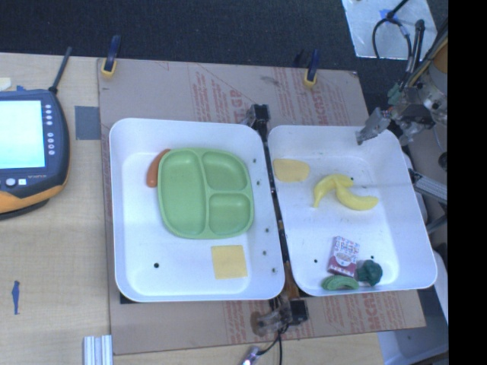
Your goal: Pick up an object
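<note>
While gripper [370,133] hovers at bin's far rim, banana [344,192] lies apart, nearer

Dark carpet floor [190,14], light wood bench [53,265], brown cardboard sheet [228,90], bright daylight

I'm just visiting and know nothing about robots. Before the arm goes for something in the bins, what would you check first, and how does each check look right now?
1. Things to pick lie in the right bin: ok; a banana, a pale yellow piece, a red packet and green items.
2. Banana has free space around it: ok, nothing touches it.
3. Red packet free to grasp: not ok, it is crowded against the green items.
4. Gripper carries nothing: ok, nothing shows at its tip over the bin's upper right corner.
5. Gripper open for a grasp: cannot tell.
6. Orange item in the left bin reachable: not ok, tucked against the green plate.
</note>
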Action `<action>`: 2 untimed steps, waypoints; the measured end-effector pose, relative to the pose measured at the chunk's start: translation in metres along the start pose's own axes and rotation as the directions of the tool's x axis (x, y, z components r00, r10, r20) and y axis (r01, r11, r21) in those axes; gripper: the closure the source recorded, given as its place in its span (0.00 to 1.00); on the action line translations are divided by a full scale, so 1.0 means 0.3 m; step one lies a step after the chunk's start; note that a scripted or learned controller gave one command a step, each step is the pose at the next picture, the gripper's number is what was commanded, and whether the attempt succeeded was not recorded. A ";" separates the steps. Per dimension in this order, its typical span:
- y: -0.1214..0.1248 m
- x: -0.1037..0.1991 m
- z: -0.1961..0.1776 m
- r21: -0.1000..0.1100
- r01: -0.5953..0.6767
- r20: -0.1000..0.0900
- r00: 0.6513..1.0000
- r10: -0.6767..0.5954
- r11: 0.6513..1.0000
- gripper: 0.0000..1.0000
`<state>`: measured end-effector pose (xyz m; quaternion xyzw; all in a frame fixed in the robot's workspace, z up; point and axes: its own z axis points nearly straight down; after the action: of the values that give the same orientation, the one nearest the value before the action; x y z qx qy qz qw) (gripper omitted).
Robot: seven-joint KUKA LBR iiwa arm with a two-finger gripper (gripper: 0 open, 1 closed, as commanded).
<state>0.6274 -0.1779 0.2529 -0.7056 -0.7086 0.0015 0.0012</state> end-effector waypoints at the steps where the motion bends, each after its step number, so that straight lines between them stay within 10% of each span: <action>1: -0.035 0.203 0.292 0.001 0.002 0.000 1.000 -0.002 1.000 0.00; 2: -0.142 0.198 0.541 0.003 0.001 0.000 1.000 -0.001 1.000 0.00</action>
<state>0.5840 -0.1188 0.0909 -0.7053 -0.7089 0.0025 0.0020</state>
